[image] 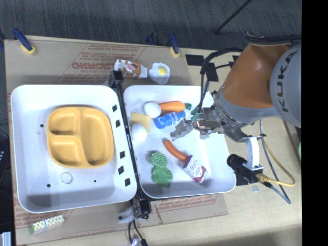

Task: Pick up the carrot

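Hand point(190, 128) hovers inside rt bin point(218, 186), can't tell if it's apart or together, nothing seen clamped. Carrot point(172, 106) lies at approx 11 o'clock from hand, near, touching white egg point(151, 109) and blue bottle point(170, 120). Approach step, I'd say; next calls for shifting over carrot, then dropping.

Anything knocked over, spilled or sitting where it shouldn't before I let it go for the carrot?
Nothing spilled or damaged. Three toys lie outside the bins: a carton and a fried egg on the cardboard behind the right bin, and a small packet at the front left. The carrot lies free in the right bin, beside the gripper.
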Tool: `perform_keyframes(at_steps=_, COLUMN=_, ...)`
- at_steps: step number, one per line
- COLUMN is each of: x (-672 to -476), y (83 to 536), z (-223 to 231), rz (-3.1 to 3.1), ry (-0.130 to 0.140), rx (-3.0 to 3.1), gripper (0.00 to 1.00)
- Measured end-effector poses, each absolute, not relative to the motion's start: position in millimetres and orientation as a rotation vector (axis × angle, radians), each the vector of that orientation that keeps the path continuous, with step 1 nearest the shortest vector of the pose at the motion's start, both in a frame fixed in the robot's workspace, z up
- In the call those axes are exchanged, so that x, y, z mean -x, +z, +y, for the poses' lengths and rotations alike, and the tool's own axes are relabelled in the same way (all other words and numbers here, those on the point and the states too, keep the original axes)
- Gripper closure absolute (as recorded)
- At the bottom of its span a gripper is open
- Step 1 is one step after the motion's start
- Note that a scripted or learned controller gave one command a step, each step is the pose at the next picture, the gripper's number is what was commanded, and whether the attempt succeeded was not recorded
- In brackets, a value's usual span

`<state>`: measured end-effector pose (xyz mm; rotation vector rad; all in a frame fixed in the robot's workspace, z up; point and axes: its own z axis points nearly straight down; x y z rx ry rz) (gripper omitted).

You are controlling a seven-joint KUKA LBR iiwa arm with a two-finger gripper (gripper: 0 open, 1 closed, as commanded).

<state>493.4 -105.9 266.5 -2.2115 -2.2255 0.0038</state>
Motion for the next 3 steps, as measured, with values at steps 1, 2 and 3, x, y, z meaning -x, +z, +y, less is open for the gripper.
perform_keyframes(at_steps=1, x=-572.4, y=183, z=-140, rz=-2.138, ry=0.006, rx=2.298, gripper=0.0)
perform_keyframes(at_steps=2, x=-575.5, y=93, z=-140, rz=-2.239, ry=0.005, rx=2.198, gripper=0.0)
perform_keyframes(at_steps=3, x=-516.3, y=91, z=-201, rz=-2.141, ry=0.004, rx=2.293, gripper=0.0)
